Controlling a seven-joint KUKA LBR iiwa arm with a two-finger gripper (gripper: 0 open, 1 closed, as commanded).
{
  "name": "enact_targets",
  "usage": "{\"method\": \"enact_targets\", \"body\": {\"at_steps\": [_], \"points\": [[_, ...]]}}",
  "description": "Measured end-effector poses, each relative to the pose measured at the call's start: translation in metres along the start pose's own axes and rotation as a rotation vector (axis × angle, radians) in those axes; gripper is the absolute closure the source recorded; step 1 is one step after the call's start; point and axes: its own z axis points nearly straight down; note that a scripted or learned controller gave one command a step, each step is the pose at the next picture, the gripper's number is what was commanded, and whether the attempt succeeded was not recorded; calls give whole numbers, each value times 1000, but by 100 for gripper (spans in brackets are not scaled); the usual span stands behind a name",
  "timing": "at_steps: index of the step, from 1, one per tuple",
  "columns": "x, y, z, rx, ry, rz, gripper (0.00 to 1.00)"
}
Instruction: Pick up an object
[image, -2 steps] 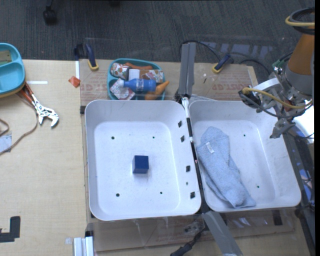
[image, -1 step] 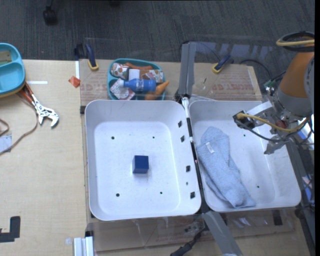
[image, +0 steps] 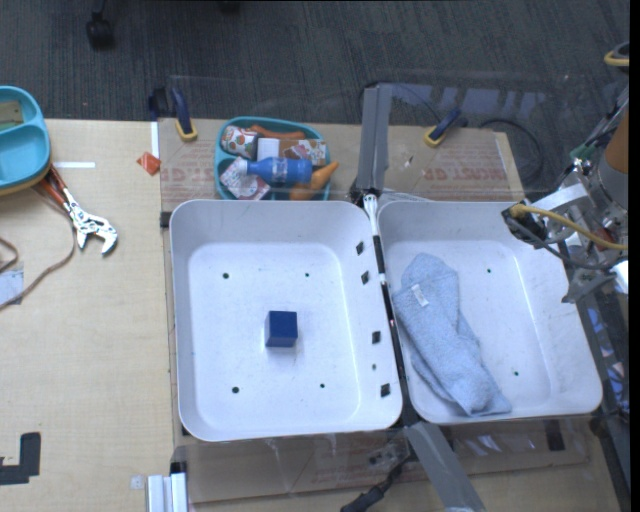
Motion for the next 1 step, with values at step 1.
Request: {"method": "enact_targets", "body": {"at_steps": [1], "points": [[-20, 49, 0, 0, -1, 3, 0]]}}
